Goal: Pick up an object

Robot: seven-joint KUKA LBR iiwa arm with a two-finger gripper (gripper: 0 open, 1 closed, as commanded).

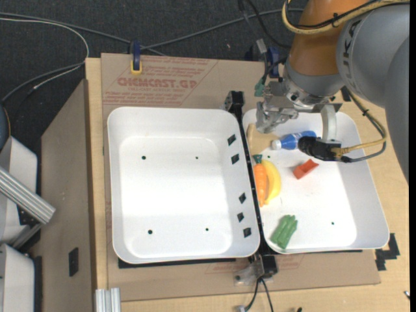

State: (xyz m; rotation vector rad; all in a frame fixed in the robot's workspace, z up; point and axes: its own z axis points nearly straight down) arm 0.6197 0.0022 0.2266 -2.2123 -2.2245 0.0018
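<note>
On the cardboard-covered surface [162,77], the shallow white left bin [123,174] sat beside the shallow white right bin [338,200]. Against the right bin's left wall lay an orange and yellow curved plastic fruit piece [266,182]. Above it, at the far left corner, hung the jaws; apart or together, I could not tell. A green ridged plastic piece [284,231] lay near the front rim. A blue-and-white small bottle [294,140] lay just beside the jaws, with a small red-orange block [305,169] near it.

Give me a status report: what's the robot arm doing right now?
Gripper over right bin's far-left corner. Blue-and-white bottle just beside it, grasp unconfirmed. Red block, orange-yellow fruit, green piece lie nearer the camera, clear of the gripper.
</note>
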